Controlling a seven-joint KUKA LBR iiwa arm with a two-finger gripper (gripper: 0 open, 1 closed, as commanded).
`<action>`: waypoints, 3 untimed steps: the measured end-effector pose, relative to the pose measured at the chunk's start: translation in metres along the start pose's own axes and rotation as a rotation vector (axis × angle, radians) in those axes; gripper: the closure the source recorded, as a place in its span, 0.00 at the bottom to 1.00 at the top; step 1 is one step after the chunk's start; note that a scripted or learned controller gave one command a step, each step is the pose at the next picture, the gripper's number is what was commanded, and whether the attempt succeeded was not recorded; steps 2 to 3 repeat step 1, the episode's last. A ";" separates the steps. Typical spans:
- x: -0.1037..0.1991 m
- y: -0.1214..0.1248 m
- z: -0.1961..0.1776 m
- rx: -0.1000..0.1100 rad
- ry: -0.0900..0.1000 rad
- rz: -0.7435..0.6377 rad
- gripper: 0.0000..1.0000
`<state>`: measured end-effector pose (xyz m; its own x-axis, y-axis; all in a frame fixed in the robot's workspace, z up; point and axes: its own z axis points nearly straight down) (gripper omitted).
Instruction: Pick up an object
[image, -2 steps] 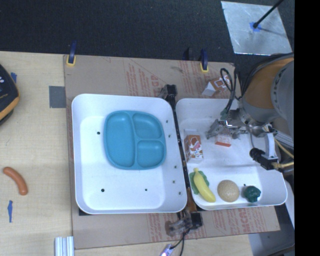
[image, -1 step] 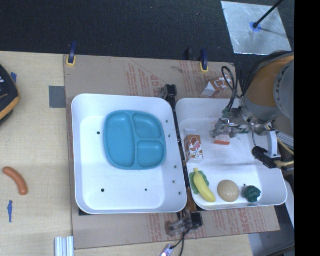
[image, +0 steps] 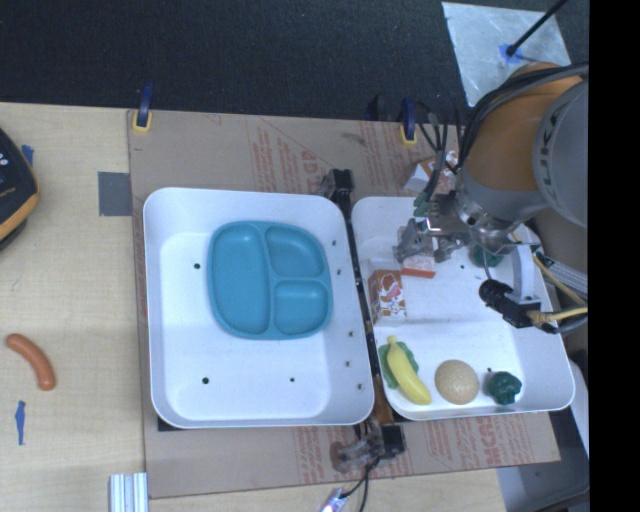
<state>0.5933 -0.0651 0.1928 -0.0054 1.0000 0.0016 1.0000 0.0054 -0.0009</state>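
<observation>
1. Gripper (image: 418, 243) sits low over the upper left part of the right bin (image: 530, 405), arm coming in from the right.
2. Can't tell if it's spread or clenched: metal parts too cluttered and small to read.
3. Orange carrot-like piece (image: 418, 270) lies just below the gripper, close by, but contact is unclear and it does not sit visibly within the grip.
4. Small snack packet (image: 388, 295) is near, below and left of the gripper, by the bin's left wall, apart from it.
5. Banana (image: 402, 368), tan round object (image: 457, 381) and green object (image: 504, 386) line the bin's lower edge, well apart from the gripper.
6. Left bin (image: 180, 400) holds a blue divided plate (image: 268, 279).
7. Sausage (image: 32, 360) lies on the bench, far left.
</observation>
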 end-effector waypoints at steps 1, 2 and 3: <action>0.038 0.005 0.001 0.001 -0.002 0.000 1.00; 0.038 0.005 0.001 0.001 -0.002 0.000 1.00; 0.038 0.005 0.001 0.001 -0.002 0.000 1.00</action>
